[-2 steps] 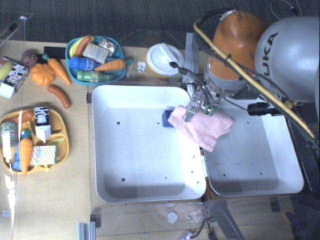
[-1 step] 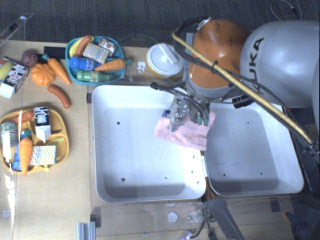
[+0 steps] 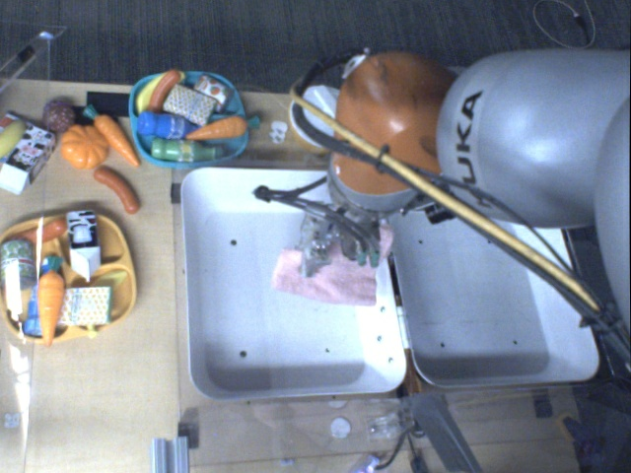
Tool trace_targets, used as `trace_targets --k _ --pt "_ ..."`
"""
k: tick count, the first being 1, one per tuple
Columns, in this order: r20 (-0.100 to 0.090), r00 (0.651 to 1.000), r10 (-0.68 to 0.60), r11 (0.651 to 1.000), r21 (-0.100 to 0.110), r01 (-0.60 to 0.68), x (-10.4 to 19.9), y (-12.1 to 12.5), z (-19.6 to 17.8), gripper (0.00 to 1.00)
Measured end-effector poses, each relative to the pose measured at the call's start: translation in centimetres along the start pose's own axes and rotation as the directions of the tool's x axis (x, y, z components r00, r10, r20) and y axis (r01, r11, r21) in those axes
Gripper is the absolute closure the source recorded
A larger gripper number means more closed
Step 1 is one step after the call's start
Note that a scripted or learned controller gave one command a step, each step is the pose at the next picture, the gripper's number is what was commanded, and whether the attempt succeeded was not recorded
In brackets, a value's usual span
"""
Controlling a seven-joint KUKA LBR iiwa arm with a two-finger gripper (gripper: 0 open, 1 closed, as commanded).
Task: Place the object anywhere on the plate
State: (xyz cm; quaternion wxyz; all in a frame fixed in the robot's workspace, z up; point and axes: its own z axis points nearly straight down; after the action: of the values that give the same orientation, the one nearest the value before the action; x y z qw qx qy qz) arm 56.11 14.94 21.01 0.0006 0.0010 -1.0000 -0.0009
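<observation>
Camera view: left white bin (image 3: 237, 353) holds a pink cloth (image 3: 330, 279) near its right wall. Gripper (image 3: 340, 249) sits right over the cloth's top edge; can't tell its state. Blue bowl (image 3: 187, 151) of toy food beyond.

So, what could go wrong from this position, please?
1. The gripper sits low over the pink plate near the left bin's right wall, so a push might slide the plate against that wall.
2. The wrist hides what is under it, so a grasp or release cannot be confirmed from this view.
</observation>
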Motion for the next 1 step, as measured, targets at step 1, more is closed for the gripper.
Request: trace_targets --k 1 --pt "0.000 1.000 -0.001 1.000 0.000 0.001 2.79 4.04 -0.96 1.00"
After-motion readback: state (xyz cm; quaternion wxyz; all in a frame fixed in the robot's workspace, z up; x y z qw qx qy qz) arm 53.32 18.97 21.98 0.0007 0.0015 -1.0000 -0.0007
